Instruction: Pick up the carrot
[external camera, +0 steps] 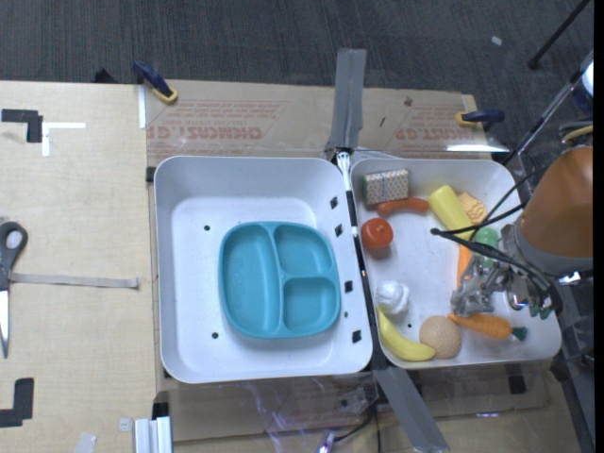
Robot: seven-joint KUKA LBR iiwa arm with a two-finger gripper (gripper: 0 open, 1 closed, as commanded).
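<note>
Carrot: lies flat at the right bin's near edge, green tip pointing right, beside a round bun. Hand: poised just above-left of it, apparently lining up a grasp; cannot tell its state. Nothing gripped.

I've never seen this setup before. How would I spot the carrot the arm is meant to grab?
Look in the right-hand bin, the one crowded with toy food, and go to its near right corner. The carrot lies there on its side, just right of a round tan bun and below the gripper. It is the tapered orange piece with a green stub at one end.
</note>
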